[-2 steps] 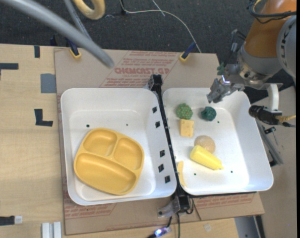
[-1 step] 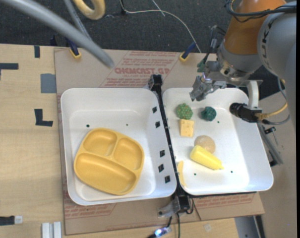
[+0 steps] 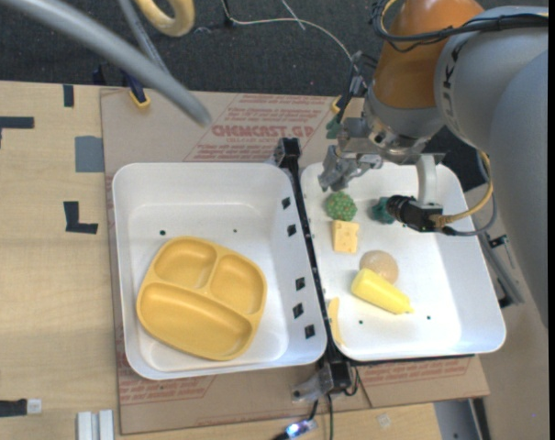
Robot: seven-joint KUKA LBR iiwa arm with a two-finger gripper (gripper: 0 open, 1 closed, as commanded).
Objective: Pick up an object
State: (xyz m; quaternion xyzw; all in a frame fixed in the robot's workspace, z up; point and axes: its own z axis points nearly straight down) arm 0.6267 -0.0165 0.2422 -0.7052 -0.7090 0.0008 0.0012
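A grey arm with an orange band (image 3: 424, 26) reaches in from the right over two shallow white bins set side by side on a cardboard-covered tabletop (image 3: 259, 131). Its gripper (image 3: 337, 180) hangs above the upper left part of the right bin (image 3: 460, 328), directly over a small green broccoli-like piece (image 3: 342, 207); whether the jaws are apart or together cannot be told from this angle, and nothing is seen between them. Just below the green piece lies a pale yellow block like a cheese cube (image 3: 347, 237). Lower still, a round beige item (image 3: 380, 265) touches a yellow wedge (image 3: 381, 293) lying tilted toward the bin's centre. A small dark teal object (image 3: 382, 211) sits to the right of the green piece, beside a black fitting with a cable. A thin yellow sliver (image 3: 333, 313) rests at the bin's left wall. The left bin (image 3: 139, 191) holds a yellow divided plate (image 3: 202, 296) with three compartments, near its lower left corner.
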